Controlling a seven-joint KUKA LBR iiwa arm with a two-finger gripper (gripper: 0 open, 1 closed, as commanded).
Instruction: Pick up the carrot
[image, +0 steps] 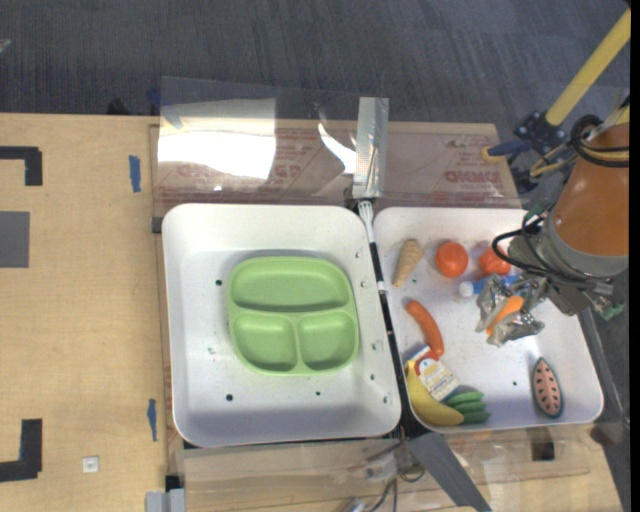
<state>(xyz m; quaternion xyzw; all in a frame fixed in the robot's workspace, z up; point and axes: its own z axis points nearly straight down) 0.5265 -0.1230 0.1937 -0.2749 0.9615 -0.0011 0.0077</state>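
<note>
The gripper (514, 318) is down inside the right bin (580, 415), in its right half, a tangle of bright metal under the grey wrist and the orange band. From this slanted view I cannot tell whether it is open or closed. The carrot (507, 306) shows as a short orange streak lying right in among the gripper's metal parts, tilted, with its upper end to the right. It touches or overlaps the gripper from my angle, but I cannot say that it is clamped, nor whether it is off the bin floor.

Just up and left of the gripper sits a round orange fruit (492, 262), partly covered by the arm's cables, and beside that, further left, a tomato (451, 259). A pale cone (406, 262) lies near the bin's left wall. Below it is a long red pepper (425, 325), well left of the gripper. A banana (432, 402) and a green vegetable (466, 402) lie together at the near left corner. A watermelon slice (546, 387) lies below the gripper, near the right wall.

The left bin (190, 300) holds a green divided plate (292, 312).
</note>
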